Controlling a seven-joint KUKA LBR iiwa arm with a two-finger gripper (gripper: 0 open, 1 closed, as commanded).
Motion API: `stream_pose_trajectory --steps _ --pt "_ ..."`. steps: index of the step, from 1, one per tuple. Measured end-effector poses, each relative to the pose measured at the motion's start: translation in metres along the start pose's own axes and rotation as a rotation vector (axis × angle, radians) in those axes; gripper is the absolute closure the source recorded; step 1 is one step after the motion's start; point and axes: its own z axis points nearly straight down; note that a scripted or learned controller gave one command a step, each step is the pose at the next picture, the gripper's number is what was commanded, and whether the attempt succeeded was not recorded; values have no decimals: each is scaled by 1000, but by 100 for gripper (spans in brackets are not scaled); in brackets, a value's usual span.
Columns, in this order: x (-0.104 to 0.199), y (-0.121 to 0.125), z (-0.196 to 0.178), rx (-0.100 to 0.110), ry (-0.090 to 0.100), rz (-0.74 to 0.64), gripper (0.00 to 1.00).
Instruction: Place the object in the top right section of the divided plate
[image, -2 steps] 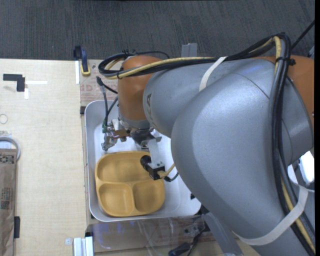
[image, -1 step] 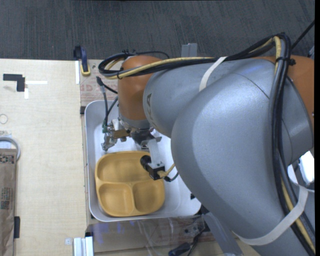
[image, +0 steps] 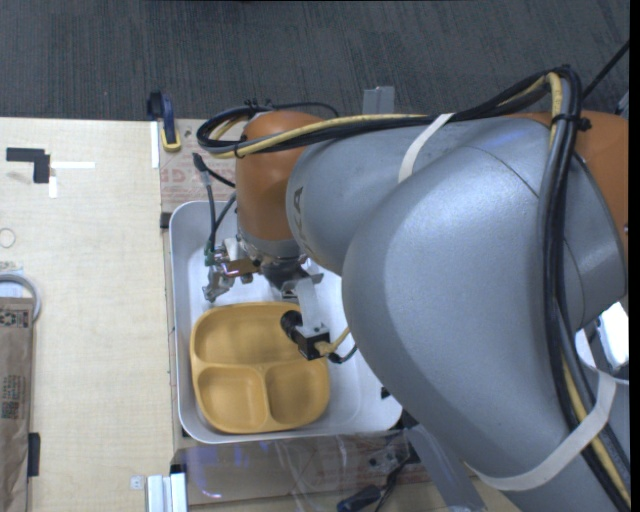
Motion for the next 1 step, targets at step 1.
stream_pose_trajectory --steps 1 --pt "0 0 0 0 0 0 0"
